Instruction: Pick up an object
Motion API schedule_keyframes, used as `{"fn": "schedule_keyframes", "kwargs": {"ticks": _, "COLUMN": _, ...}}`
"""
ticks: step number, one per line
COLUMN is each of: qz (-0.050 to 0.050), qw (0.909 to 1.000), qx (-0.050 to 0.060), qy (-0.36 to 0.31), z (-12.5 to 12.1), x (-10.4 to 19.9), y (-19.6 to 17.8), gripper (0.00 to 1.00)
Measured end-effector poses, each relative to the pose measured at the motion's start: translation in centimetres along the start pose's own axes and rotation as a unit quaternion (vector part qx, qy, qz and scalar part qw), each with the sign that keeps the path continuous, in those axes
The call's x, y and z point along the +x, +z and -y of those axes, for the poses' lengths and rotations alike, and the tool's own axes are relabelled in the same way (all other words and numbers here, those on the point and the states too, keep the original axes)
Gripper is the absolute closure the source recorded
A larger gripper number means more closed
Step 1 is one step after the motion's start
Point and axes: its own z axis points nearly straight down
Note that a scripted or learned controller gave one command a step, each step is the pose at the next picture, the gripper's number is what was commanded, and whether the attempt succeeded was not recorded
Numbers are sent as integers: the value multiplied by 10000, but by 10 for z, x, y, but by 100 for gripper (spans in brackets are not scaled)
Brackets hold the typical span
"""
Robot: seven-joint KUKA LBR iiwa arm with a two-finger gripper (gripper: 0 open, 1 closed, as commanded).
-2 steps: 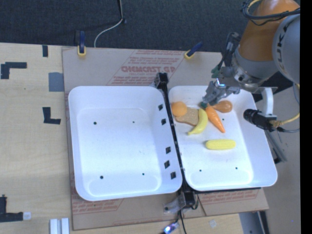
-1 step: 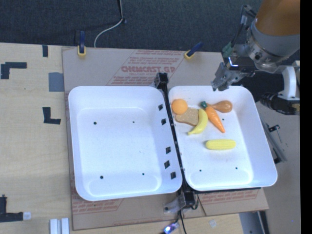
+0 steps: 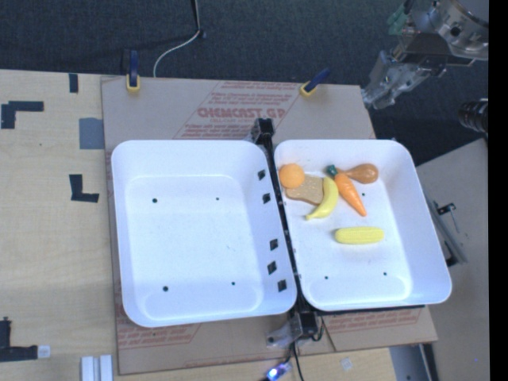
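The right bin (image 3: 413,236) holds several toy foods near its back left. An orange ball (image 3: 291,175) lies beside a tan slice of bread (image 3: 305,189). A yellow banana (image 3: 325,201) curves over the bread. An orange carrot (image 3: 349,193) with a green top lies next to a brown pear-shaped piece (image 3: 361,172). A yellow corn cob (image 3: 359,235) lies alone nearer the front. My gripper (image 3: 386,82) hangs high at the upper right, beyond the bin's back edge, with nothing visible in it.
The left bin (image 3: 190,300) stands beside the right one on a cardboard sheet (image 3: 230,109). Two clamps (image 3: 132,74) hold the cardboard's back edge. A white cable (image 3: 184,38) runs across the dark floor behind.
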Motion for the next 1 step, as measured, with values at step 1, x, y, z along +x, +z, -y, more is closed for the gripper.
{"fn": "schedule_keyframes", "kwargs": {"ticks": 1, "qz": 6, "qw": 9999, "qx": 159, "qy": 37, "z": 29, "x": -8, "y": 149, "gripper": 100}}
